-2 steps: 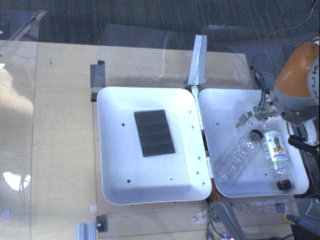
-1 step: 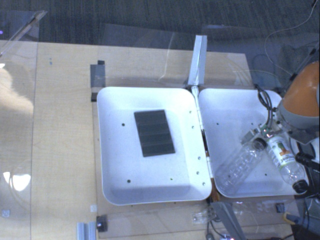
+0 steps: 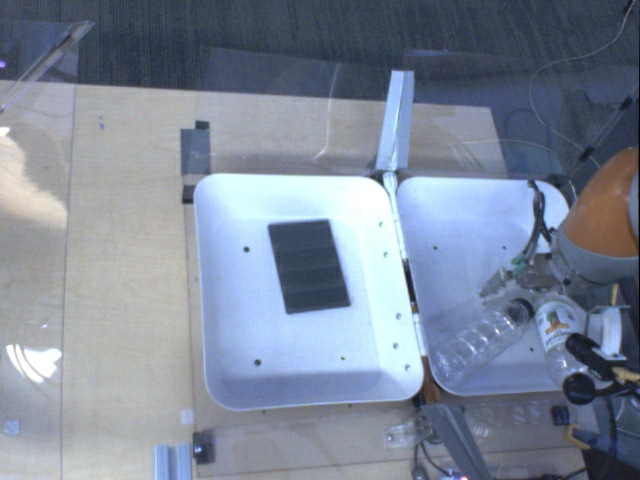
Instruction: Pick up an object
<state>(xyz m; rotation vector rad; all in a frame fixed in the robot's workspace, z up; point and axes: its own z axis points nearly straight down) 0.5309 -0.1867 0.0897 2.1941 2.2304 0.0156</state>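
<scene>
A clear plastic bottle (image 3: 478, 338) lay on its side in the right bin (image 3: 450, 218), near the front wall, its neck pointing up and to the right toward the arm. It looked like the likeliest thing to be picked, since the gripper (image 3: 520, 286) hung just beside the neck end, low over the bin floor. From where I stood I could not tell whether its jaws were released or clenched; the metal parts there were small and crowded, and nothing plainly sat between them. The arm's orange band (image 3: 605, 208) stood above the bin's right wall, so the wrist leaned in from that side.

Just beside the bottle's neck sat a small white container with an orange and green label (image 3: 556, 328), close enough, I judged, to crowd a grasp. Being clear and round, the bottle seemed apt to roll or slip.

In the left bin (image 3: 230, 298) a dark flat rectangular block (image 3: 310, 266) lay well apart from the arm, near the middle.
</scene>
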